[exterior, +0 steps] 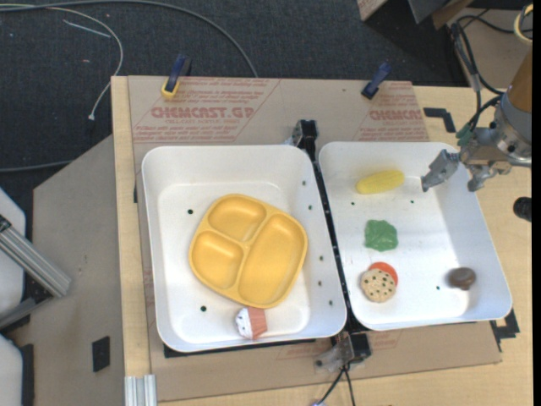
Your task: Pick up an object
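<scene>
Hovering over the right bin's [494, 265] far edge, the end effector [456, 174] is seen spread apart, nothing held. The yellow piece [379, 182] is left just beside it, presumably targeted

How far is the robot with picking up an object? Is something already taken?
Nothing looks picked yet. The gripper stands open over the right bin's far right corner with nothing between its fingers. The yellow piece, green piece, cookie and brown piece all lie in the bin. Left: descend, grasp, lift.
</scene>
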You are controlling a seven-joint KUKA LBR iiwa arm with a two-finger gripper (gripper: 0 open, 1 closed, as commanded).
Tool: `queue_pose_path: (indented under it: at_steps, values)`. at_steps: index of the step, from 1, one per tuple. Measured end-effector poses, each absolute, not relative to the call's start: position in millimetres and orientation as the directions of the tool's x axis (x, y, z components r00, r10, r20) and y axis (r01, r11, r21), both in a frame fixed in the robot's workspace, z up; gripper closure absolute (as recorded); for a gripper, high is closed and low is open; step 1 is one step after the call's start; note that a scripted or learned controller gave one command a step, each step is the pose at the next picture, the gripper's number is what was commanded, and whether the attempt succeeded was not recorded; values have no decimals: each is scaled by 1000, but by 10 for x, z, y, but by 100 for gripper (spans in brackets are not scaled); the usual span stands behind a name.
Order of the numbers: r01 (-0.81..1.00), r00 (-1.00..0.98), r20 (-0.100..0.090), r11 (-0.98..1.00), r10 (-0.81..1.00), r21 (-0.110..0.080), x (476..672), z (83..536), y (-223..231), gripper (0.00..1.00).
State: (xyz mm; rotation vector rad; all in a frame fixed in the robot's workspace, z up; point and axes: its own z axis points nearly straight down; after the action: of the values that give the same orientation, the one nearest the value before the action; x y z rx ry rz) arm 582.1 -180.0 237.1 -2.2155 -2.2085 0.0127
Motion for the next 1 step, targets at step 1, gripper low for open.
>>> queue_pose_path:
  at_steps: [1]
  values:
    - [1000,0,1,0,1000,-1,5847,2451,-1794,0]
